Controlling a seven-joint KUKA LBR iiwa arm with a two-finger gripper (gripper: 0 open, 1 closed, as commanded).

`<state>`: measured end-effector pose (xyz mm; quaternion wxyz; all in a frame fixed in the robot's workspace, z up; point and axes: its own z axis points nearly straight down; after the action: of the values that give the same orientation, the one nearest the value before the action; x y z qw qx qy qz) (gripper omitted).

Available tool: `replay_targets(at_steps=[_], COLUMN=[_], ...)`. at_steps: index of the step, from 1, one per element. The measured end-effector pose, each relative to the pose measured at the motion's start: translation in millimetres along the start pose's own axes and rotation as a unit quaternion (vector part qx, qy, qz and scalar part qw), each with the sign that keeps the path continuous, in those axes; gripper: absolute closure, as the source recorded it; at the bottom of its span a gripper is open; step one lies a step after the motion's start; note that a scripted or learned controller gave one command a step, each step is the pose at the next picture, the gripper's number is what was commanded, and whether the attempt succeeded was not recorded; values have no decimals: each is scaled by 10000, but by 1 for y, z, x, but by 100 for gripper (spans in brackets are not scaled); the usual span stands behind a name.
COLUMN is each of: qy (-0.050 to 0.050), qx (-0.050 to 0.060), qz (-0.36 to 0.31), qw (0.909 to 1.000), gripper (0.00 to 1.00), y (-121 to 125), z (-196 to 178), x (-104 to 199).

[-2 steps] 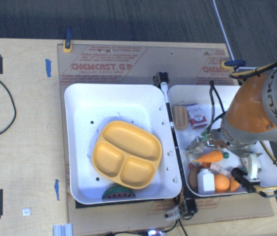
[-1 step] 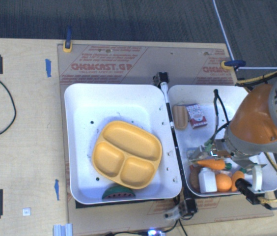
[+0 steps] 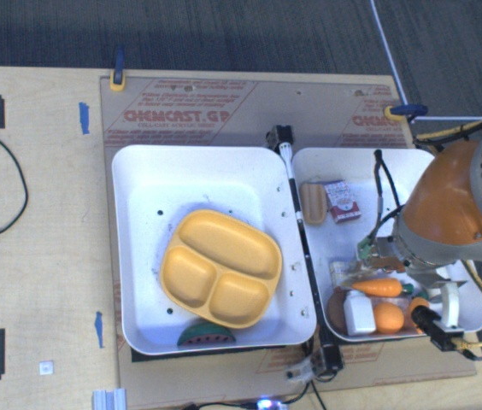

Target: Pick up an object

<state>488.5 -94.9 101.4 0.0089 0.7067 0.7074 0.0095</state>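
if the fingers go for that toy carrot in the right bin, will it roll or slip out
The carrot is likely to roll: it looks long, rounded and tapered, so a push from the side may spin it. Its smooth, glossy skin suggests it could slip from a grip near the narrow tip. It is probably light and stiff, and it lies crowded against the orange ball, which could shift too.

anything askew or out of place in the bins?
In the left bin, the yellow divided tray sits rotated, not square to the walls, and a watermelon slice toy is half tucked under its lower edge. The right bin has items piled at the near end, nothing spilled outside.
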Motion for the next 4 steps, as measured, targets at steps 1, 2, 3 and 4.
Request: replay_targets(at_steps=[1,2,3,4], qy=[-4,3,13,-49], qx=[0,52,38,19], qz=[2,1,-4,27], qw=[10000,10000,10000,10000], gripper=[0,0,100,0], y=[0,-4,-2,-3], z=[0,12,1,0], x=[0,-4,-3,-9])
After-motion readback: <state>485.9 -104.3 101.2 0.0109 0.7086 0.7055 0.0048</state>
